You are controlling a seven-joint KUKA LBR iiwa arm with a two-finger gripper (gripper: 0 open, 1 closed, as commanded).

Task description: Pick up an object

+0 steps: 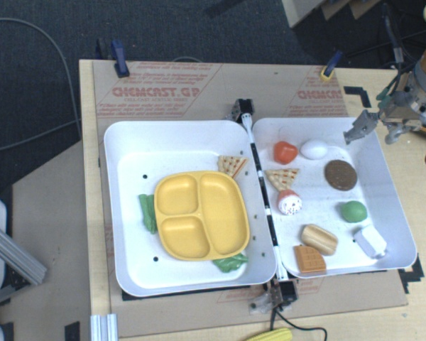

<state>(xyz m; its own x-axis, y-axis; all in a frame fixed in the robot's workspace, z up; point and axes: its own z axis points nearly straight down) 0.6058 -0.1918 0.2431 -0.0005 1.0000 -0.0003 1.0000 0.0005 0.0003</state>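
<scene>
My gripper hangs over the far right corner of the right bin, open, with nothing between its fingers. Below and left of it the bin holds a white egg, a red pepper, a brown round cookie, a waffle wedge, a red-and-white ball, a green ball, a bread roll, a white block and an orange toast square. The egg and the cookie lie closest to the gripper.
The left bin holds a yellow divided plate, a second waffle piece at the plate's far edge, and green leaves at its left and front. A black divider rail runs between the bins. Clamps stand at the board's back edge.
</scene>
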